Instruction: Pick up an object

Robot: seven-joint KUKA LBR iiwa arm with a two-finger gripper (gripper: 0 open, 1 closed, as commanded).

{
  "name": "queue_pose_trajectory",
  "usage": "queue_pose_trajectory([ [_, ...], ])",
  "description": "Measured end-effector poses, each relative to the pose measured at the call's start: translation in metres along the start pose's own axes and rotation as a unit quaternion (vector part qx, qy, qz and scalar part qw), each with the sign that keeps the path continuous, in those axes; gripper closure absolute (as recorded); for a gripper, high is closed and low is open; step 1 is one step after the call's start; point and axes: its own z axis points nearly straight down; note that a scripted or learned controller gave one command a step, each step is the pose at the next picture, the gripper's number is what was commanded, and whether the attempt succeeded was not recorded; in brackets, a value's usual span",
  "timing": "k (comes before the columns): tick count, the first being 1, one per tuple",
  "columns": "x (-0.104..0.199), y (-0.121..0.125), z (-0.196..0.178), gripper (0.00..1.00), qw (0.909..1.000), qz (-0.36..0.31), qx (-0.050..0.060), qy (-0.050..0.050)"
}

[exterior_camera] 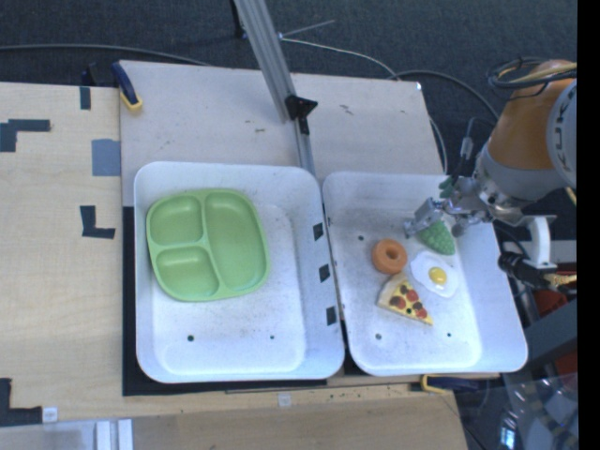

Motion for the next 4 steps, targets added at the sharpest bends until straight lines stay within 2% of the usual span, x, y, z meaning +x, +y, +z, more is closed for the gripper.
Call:
queue_pose_trajectory([
  [1, 0.005, -0.006, 0.063, 0.0, 1.0, 0.0, 0.001, 0.001],
  [2, 0.005, -0.004, 0.05, 1.0, 1.0, -0.001, -0.002, 0.001],
  [4, 0.004, -0.013, -0.043, 1.0, 1.0, 0.0, -0.005, 0.0],
])
